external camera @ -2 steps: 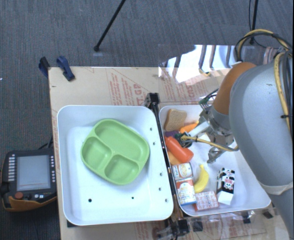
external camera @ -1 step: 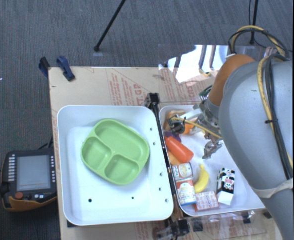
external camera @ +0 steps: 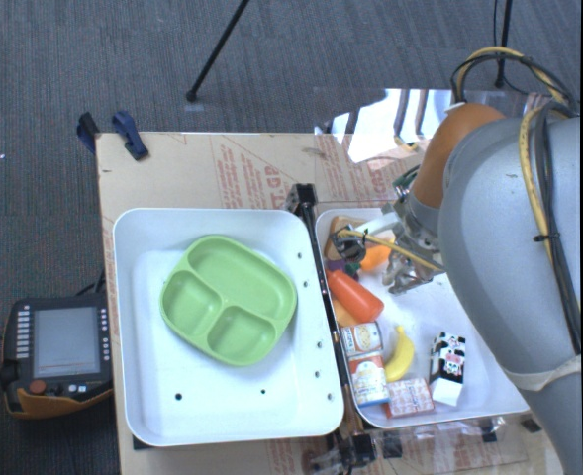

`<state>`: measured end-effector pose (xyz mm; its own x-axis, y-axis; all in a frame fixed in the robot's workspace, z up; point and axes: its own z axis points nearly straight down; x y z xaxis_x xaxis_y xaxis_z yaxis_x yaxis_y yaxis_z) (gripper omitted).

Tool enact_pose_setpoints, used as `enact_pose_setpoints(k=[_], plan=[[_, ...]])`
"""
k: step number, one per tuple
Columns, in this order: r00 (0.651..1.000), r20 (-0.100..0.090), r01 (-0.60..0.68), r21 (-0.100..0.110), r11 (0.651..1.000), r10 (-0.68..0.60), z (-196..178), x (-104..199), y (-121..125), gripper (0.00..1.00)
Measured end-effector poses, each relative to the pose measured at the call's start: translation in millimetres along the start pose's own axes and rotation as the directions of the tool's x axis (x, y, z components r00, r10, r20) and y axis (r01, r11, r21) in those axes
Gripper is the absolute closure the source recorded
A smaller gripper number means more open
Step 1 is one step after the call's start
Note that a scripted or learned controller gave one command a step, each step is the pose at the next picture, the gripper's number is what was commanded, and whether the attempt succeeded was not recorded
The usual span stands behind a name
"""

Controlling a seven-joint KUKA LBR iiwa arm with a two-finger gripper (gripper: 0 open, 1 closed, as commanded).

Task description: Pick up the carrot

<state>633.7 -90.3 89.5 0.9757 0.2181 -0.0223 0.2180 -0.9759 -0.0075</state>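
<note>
The carrot (external camera: 356, 295), a stubby orange-red piece, lies slantwise in the right bin (external camera: 489, 389), close to the bin's left wall. My gripper (external camera: 402, 265) hangs low over the upper part of that bin, just up and to the right of the carrot's upper end. A small orange item (external camera: 376, 257) sits right beside the gripper. The big grey arm hides the bin's right side.
Below the carrot lie a small can (external camera: 362, 337), a banana (external camera: 402, 352), a red-and-white box (external camera: 368, 379), a flat packet (external camera: 408, 397) and a cow-print milk carton (external camera: 447, 367). The left bin (external camera: 143, 384) holds a green divided plate (external camera: 230, 300).
</note>
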Motion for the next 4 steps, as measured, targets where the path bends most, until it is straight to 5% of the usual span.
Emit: enact_pose_setpoints(k=[1,2,3,4], plan=[[1.000,0.009,0.008,0.004,1.000,-0.008,-5.7,-0.4,-2.1,1.00],[1.000,0.009,0.010,0.005,1.000,-0.010,-5.3,-0.3,-2.9,0.00],[1.000,-0.011,-0.022,0.000,1.000,0.022,8.1,-40.5,-17.1,0.00],[0.996,-0.093,-0.007,-0.027,1.000,0.004,-10.6,-128.2,-24.9,0.00]])
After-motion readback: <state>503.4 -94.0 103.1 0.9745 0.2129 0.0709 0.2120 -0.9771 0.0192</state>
